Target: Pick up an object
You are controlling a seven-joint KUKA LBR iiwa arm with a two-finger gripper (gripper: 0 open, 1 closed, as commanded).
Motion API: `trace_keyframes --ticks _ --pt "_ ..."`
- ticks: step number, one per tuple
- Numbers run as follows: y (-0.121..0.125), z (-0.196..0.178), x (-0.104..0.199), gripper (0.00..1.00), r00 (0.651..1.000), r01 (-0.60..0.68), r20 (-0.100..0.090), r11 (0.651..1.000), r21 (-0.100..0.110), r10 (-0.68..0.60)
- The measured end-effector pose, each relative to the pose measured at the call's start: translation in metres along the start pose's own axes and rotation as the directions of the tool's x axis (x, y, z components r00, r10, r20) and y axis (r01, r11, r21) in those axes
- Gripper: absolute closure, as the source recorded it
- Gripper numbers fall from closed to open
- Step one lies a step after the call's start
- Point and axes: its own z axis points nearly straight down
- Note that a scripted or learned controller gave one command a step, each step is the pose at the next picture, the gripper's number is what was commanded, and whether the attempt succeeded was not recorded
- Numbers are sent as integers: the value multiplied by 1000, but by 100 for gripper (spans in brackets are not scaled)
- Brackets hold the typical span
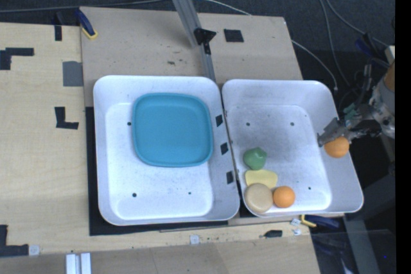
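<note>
We see the pincer (335,133) at the outer rim of the right bin (302,90), on the side away from the left bin (115,112), and an orange ball (336,148) sits at its tip. We judge the ball to be pinched between the fingers, though the grip looks shallow, with the ball hanging at the very ends.

Relative to that ball, the other pieces lie toward the bin's near inner corner: a green lump (255,157), a yellow piece (261,178) just under it, a beige ball (259,197) and a second orange ball (284,196) touching side by side. A blue plate (172,129) rests in the left bin.

To finish well, we would lift straight and slowly, keeping clear of the bin wall so the rim cannot knock the ball loose, and avoid any sudden swing over the counter (38,93).
</note>
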Motion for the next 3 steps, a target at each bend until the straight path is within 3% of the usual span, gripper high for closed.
trace_keyframes --ticks 3 --pt "77 12 153 100 1000 5 -2 1000 5 -5"
